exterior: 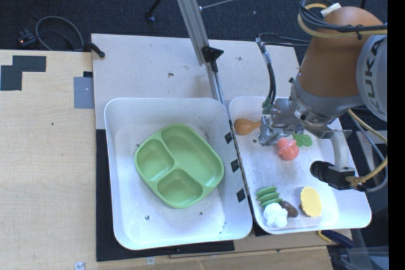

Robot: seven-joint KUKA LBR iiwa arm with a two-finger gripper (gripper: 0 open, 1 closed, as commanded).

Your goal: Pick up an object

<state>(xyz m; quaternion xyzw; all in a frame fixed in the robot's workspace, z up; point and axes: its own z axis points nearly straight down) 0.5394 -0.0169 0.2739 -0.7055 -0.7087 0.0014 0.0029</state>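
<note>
The toys lie in the right bin (354, 215). A red toy tomato (288, 148) with a green leafy top sits near the middle, just under the gripper (273, 131). An orange toy (245, 126) lies at the far left edge. At the near end sit a green pea pod (266, 193), a white lumpy toy (275, 214), a small brown piece (291, 208), and a flat yellow round (311, 201).

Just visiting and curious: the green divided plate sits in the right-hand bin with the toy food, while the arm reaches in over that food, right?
Not quite. The camera view shows the green divided plate alone in the left bin. The toy food lies in the right bin, and the arm does reach over it.
</note>
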